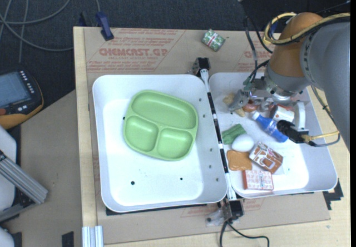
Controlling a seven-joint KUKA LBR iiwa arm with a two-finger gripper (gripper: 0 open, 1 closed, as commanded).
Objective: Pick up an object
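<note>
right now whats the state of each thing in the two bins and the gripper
green divided plastic plate: upright, flat in left white bin
white egg-shaped object: loose in right white bin
small printed cartons: lying flat, right bin
gripper: low over right bin's clutter

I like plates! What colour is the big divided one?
Light green plate, seen in the camera view.
</note>
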